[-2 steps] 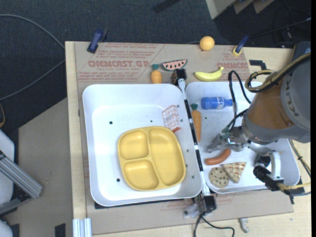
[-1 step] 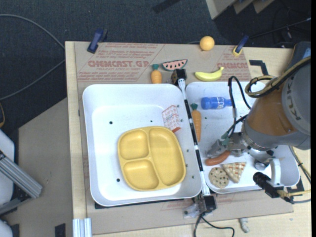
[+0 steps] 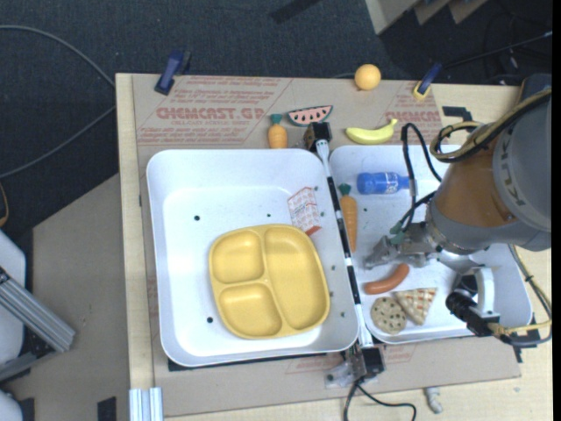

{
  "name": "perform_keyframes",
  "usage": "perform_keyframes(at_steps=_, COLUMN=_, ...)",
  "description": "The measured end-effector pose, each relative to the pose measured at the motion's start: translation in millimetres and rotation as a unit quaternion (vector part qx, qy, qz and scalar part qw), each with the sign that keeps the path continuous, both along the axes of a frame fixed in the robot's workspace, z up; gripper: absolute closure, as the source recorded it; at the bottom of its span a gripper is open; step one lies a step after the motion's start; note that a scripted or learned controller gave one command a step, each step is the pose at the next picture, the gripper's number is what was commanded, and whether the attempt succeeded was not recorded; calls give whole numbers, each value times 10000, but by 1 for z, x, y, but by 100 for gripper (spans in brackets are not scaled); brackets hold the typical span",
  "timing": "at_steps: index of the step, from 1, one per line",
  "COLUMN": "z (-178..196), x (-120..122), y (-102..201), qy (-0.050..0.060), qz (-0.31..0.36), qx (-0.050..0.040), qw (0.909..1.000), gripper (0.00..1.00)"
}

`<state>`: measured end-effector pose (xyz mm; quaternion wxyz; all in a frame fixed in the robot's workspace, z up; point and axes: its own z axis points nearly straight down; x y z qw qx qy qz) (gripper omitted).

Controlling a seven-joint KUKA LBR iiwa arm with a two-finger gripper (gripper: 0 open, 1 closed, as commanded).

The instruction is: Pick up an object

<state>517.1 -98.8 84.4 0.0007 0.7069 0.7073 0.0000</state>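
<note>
Lying under two white bins [image 3: 166,235]: brown cardboard-covered bench [image 3: 219,108], dark carpet floor [image 3: 70,24] upper left; gripper [image 3: 386,254] spread undeterminable.

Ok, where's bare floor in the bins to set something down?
Left bin: bare floor left of and above the yellow tray. Right bin: small bare patch between the blue bottle and the claw. Crowded at its near end: sausage, cookie, pizza slice.

I see a glossy yellow plastic tray [image 3: 267,281] in a smooth white plastic bin [image 3: 175,235]. The bench [image 3: 131,147] looks like matt printed cardboard
</note>
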Motion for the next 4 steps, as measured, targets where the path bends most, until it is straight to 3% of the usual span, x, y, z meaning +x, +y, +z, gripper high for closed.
perform_keyframes(at_steps=1, z=0, x=-39, y=-4, qy=16, qz=-8, qx=8, qw=10000, gripper=0)
perform_keyframes(at_steps=4, z=0, x=-29, y=4, qy=2, qz=-5, qx=2, qw=10000, gripper=0)
